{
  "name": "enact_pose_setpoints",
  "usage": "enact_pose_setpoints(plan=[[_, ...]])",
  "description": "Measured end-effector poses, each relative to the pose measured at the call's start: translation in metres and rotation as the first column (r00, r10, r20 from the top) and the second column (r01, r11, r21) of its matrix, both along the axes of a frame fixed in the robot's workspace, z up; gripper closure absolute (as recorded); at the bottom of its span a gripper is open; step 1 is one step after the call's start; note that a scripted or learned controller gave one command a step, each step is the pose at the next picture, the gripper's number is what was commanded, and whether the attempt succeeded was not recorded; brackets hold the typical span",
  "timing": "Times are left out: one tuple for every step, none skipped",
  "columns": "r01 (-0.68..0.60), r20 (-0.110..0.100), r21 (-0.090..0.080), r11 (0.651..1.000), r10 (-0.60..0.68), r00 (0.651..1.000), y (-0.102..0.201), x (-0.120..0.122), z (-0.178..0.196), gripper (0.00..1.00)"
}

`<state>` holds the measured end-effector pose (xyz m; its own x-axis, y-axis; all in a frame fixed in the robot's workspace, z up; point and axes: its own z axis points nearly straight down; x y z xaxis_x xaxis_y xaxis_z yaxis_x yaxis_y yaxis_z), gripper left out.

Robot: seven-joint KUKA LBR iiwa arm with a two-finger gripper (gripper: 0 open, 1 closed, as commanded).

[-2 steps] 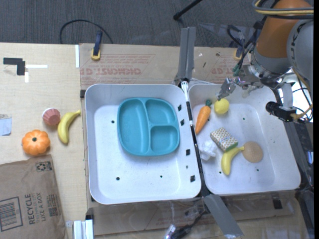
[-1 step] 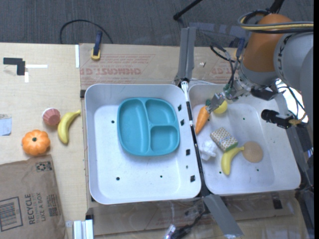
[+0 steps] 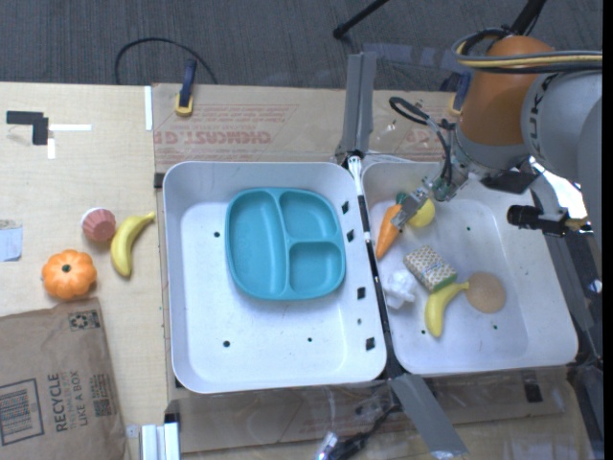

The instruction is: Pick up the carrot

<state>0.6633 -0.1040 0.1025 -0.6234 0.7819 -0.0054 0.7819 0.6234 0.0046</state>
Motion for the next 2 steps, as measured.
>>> enact_pose_setpoints(plan=[[0.001, -0.008, -0.001, 1.0, -0.001, 1.0, -0.001, -0.001, 0.005, 1.0], [0.459, -0.01, -0.002, 0.888, -0.459, 0.888, 0.056, -0.02, 0.086, 1.0]])
